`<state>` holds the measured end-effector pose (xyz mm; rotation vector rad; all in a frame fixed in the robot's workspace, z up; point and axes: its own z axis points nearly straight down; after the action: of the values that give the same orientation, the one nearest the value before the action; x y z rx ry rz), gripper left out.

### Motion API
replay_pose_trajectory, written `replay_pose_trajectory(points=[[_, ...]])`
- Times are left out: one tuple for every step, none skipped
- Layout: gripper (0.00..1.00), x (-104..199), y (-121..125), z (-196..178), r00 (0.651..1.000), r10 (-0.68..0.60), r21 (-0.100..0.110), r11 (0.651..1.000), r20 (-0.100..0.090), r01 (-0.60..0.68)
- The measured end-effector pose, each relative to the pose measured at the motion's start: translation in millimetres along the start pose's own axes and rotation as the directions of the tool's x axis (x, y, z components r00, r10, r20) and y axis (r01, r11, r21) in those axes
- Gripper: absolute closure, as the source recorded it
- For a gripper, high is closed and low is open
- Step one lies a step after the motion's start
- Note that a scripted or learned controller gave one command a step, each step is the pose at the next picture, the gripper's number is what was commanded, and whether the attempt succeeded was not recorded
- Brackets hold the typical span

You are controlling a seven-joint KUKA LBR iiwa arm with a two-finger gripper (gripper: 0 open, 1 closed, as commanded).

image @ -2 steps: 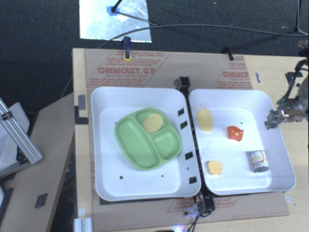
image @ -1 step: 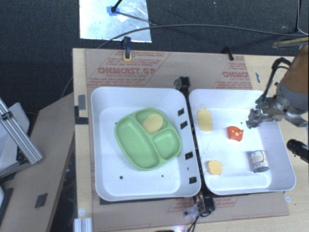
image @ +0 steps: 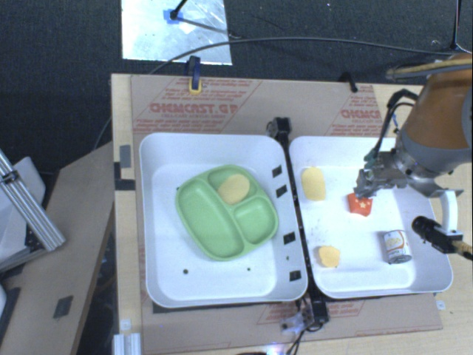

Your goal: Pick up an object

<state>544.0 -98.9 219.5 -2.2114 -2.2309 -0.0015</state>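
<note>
In the right bin (image: 425,276), a small red object (image: 361,207) lies near the middle. My gripper (image: 365,190) hangs directly over its top edge, touching it or nearly so, and the arm comes in from the right. A pale yellow block (image: 314,183) lies to the left of the red object. A small yellow lump (image: 329,256) sits near the bin's front. A small can (image: 397,246) lies at the front right.
The left bin (image: 170,272) holds a green divided plate (image: 214,231) with a yellow food piece (image: 234,188) in its upper compartment. Black clips (image: 287,213) run along the wall between the bins. A cable and black part (image: 432,231) of the arm hang over the can's side.
</note>
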Motion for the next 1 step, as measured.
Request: replay_pose_trajectory(points=[[1.00,55.1,4.6,-11.4,1.000,0.000,-0.002,1.000,0.000,0.000]])
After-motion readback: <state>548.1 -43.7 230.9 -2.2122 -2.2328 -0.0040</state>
